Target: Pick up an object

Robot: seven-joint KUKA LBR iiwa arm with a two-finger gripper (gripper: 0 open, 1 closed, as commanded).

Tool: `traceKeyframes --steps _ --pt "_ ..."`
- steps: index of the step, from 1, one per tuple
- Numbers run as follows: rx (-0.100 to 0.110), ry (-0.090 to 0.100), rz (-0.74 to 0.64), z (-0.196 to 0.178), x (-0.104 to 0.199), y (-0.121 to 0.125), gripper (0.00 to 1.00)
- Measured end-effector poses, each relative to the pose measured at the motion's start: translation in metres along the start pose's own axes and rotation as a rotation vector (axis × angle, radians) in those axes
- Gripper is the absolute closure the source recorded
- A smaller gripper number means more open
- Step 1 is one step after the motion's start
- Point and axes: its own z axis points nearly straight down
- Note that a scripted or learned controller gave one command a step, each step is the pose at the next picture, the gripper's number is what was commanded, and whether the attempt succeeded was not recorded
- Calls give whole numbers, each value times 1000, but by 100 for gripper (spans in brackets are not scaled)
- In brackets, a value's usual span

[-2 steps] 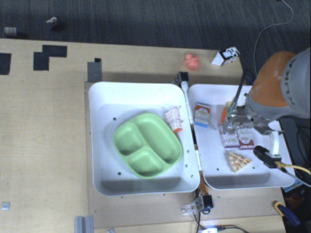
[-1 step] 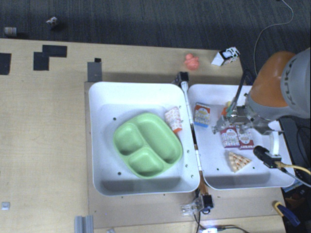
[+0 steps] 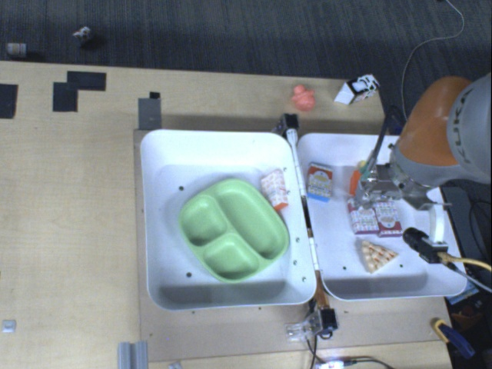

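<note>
Camera view puts the two-finger gripper [image 3: 374, 193] low in the right white bin [image 3: 338, 275], just above small red-and-white packets [image 3: 375, 220]; whether it grips anything, I cannot tell.

This is a robotics lab or test cell, not a home or shop. A pale plywood bench [image 3: 69, 206] carries two shallow white bins [image 3: 154, 206] fixed side by side, held by a bracket and clamp at the seam, and black tape marks [image 3: 77, 87] sit on the board. A grey industrial arm with an orange band [image 3: 427, 133] reaches in from the right, with loose cables [image 3: 430, 44] trailing over dark carpet [image 3: 192, 14]. The bins hold toy-like test items such as a green divided plate [image 3: 231, 229].
</note>
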Motion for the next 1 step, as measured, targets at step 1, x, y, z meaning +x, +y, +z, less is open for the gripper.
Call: traceKeyframes --steps 1 --pt "5 1 -1 -56 85 77 100"
